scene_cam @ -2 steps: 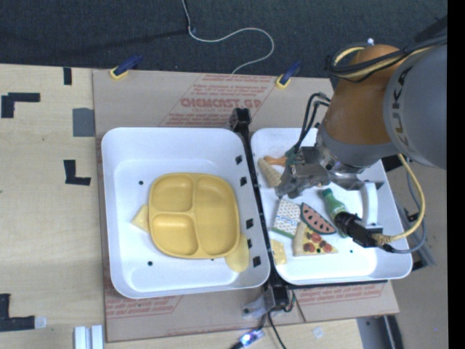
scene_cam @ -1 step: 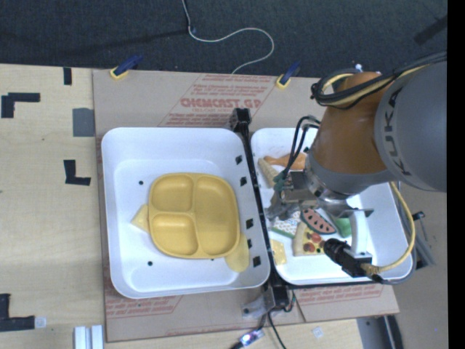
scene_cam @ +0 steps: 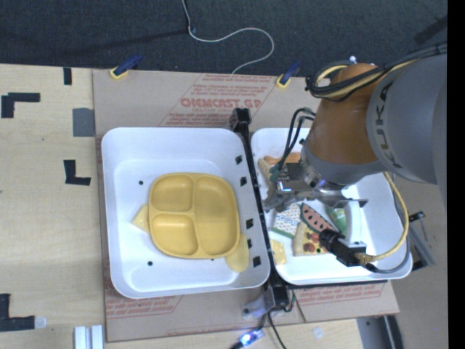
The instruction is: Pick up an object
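Note:
My gripper (scene_cam: 280, 193) hangs low over the left part of the right bin (scene_cam: 378, 267), under the orange band and grey wrist of the arm. Small objects lie jumbled just beneath and in front of it: a pizza-slice toy (scene_cam: 312, 233), a pale patterned piece (scene_cam: 287, 221), a green item (scene_cam: 338, 216) and a small yellow piece (scene_cam: 278, 251). The wrist hides the back of this bin. I see nothing clearly held by the gripper.
The left bin (scene_cam: 127, 166) holds a yellow divided plate (scene_cam: 195, 215) lying on flat yellow pieces that stick out at its left and lower right. A black divider with clips (scene_cam: 248, 187) runs between the bins. A cable (scene_cam: 378, 257) loops along the right bin's front.

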Robot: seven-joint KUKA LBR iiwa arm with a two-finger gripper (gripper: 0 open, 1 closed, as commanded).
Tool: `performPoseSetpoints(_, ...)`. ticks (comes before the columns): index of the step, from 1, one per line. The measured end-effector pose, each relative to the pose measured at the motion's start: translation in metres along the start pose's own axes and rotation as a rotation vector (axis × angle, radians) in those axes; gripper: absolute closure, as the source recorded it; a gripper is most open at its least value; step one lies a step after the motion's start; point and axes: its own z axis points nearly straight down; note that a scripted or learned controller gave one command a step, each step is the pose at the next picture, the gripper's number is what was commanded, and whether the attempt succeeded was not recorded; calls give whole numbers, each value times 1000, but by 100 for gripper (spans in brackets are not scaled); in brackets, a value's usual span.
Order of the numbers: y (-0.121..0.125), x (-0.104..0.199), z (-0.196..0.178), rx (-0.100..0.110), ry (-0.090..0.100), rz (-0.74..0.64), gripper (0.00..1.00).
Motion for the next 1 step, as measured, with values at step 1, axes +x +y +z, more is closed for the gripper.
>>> performPoseSetpoints(1,-5,-6,10,2,-1,2,100)
